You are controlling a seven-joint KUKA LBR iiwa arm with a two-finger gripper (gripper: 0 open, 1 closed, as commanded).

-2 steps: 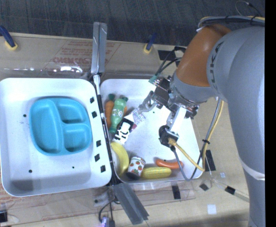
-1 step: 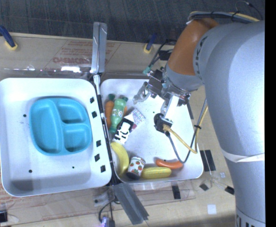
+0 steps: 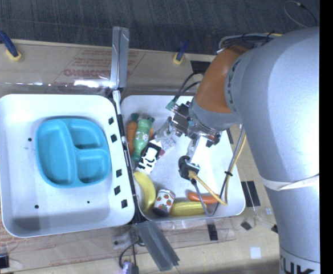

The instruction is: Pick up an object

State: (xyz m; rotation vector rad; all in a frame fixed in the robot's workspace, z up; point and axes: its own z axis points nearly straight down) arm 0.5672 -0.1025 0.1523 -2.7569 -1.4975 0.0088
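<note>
The bench (image 3: 58,61) is a light brown board with faint red letters on it, and the floor (image 3: 155,4) behind it is dark grey carpet. Two small blue clamps (image 3: 9,45) sit on the back edge of the bench, well apart. A flat grey metal bar (image 3: 120,53) stands between the two bins. The white left bin (image 3: 18,198) has a light blue plastic food tray (image 3: 72,151) lying flat in it. The white right bin (image 3: 218,164) holds all the small things. A green plastic bottle (image 3: 142,133) lies by the bin's left wall, just beside an orange carrot (image 3: 132,133). A black and white packet (image 3: 150,156) lies just below them. A yellow banana (image 3: 145,190) curves along the left wall, with a little red and white ball (image 3: 164,201) next to it. The big grey robot arm (image 3: 280,107) reaches in from the right. Its gripper (image 3: 175,123) is low in the right bin, near the bottle and the packet. I cannot tell if the gripper is open or closed, or if it has hold of anything.
</note>
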